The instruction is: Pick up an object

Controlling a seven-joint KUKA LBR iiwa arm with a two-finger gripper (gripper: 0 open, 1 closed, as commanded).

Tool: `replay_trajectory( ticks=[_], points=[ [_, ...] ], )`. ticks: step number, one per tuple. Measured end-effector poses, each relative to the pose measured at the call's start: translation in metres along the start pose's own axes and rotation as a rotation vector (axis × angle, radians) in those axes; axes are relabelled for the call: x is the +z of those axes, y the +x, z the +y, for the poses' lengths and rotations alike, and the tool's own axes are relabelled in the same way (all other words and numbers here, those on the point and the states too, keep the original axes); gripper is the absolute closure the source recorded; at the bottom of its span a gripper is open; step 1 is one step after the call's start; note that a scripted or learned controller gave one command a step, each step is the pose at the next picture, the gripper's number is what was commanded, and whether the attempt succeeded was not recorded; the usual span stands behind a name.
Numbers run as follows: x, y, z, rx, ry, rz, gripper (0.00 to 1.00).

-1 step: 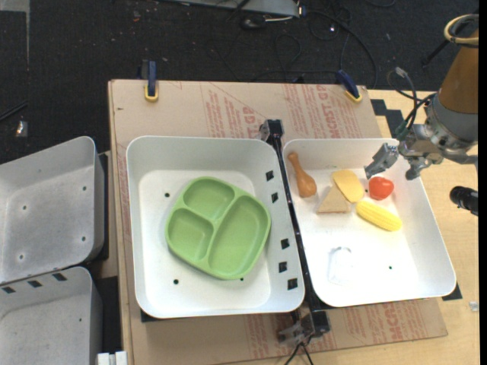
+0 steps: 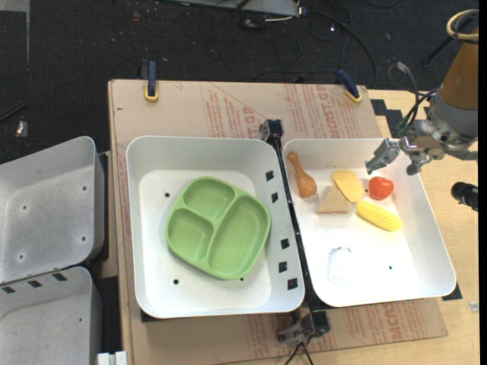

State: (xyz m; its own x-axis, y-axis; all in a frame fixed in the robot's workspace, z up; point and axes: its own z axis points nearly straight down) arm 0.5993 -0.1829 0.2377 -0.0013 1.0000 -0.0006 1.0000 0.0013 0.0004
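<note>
At the frame's right, the gripper (image 2: 397,158) hangs spread and unladen just above the red tomato (image 2: 380,188) in the right bin (image 2: 426,272).

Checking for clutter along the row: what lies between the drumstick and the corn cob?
In the camera view, a tan wedge and a yellow piece lie between the drumstick and corn cob.

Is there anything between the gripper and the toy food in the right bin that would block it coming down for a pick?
Nothing visible blocks it. The gripper hangs over the right bin's far right side, just above the red tomato, with open space between them.
</note>
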Motion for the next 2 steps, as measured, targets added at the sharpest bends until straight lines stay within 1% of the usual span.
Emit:
replay_trajectory(
  ticks=[1,2],
  points=[
    [0.045,-0.005,0.001,0.002,0.004,0.0,0.0],
    [0.093,-0.007,-0.008,0.003,0.005,0.001,0.0]
  ],
)
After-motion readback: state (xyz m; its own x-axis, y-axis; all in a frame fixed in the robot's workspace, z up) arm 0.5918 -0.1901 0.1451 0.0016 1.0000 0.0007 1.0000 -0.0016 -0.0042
